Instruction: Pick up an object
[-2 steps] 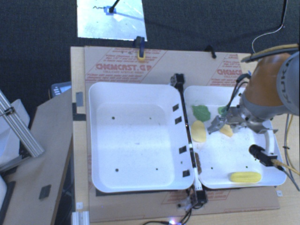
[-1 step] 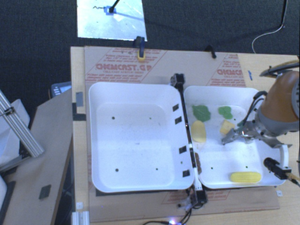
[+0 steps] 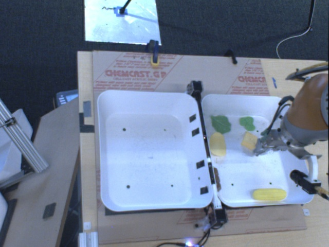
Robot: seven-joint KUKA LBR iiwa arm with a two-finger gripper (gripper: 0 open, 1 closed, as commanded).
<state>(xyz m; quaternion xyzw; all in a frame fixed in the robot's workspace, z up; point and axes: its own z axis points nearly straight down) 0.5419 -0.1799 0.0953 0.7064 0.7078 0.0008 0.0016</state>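
Bright, even overhead light washes out the white bins, glare whitens a shiny floor panel, shadows stay faint, and detail looks slightly soft.

Five objects lie in the right bin.

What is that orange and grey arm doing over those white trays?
It is trying to pick something up. Its gripper is down in the right bin, right beside a pale yellow block. Two green pieces, a yellow oval piece and a yellow corn-like piece lie around it.
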